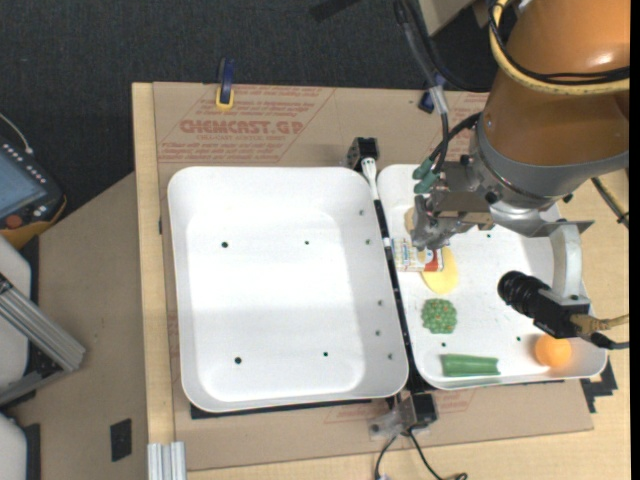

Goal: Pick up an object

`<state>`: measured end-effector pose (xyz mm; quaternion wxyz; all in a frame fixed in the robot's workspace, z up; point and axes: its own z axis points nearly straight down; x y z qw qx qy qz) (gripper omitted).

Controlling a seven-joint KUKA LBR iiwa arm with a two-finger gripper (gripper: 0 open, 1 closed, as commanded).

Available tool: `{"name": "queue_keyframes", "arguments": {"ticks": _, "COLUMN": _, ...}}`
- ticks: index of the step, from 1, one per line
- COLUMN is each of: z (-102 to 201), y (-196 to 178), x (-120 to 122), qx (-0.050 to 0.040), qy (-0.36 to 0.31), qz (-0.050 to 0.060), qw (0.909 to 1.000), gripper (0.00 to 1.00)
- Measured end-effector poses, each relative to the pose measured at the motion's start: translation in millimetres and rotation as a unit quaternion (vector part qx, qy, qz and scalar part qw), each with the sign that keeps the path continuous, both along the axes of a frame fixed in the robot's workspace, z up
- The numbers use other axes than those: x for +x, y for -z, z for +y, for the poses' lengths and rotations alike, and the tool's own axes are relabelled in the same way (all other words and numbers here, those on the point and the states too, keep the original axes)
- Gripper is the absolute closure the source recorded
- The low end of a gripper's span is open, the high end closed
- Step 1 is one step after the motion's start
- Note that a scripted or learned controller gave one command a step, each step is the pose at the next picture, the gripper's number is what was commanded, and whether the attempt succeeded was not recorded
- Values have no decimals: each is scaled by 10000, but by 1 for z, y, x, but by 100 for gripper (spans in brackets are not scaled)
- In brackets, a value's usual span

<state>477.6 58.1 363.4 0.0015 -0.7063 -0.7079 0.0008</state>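
The gripper (428, 251) is low in the right bin (500, 373) over a yellow object (441, 277), grip impossible to tell, so nothing looks lifted yet.

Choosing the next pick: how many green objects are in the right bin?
2: a round bumpy one mid-bin and a flat bar by the near edge. The arm may hide more.

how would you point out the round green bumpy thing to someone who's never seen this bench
Start at the right white bin, the one the arm reaches into. Near its left wall, just below the yellow object under the pincer, sits the round green bumpy object. The other green item, below it, is long and flat; this one is round and knobbly.
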Motion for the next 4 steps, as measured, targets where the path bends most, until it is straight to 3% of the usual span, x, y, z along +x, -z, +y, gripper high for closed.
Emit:
{"name": "queue_keyframes", "arguments": {"ticks": 1, "z": 48, "y": -73, "x": 2, "qx": 12, "qy": -21, "qz": -64, "qw": 10000, "gripper": 100}}
{"name": "queue_keyframes", "arguments": {"ticks": 2, "z": -21, "y": 29, "x": 1, "qx": -21, "qy": 54, "qz": 41, "qw": 10000, "gripper": 100}}
{"name": "queue_keyframes", "arguments": {"ticks": 3, "z": -98, "y": 101, "x": 0, "qx": -15, "qy": 60, "qz": 31, "qw": 10000, "gripper": 100}}
{"name": "queue_keyframes", "arguments": {"ticks": 4, "z": -207, "y": 133, "x": 0, "qx": -15, "qy": 64, "qz": 3, "qw": 10000, "gripper": 100}}
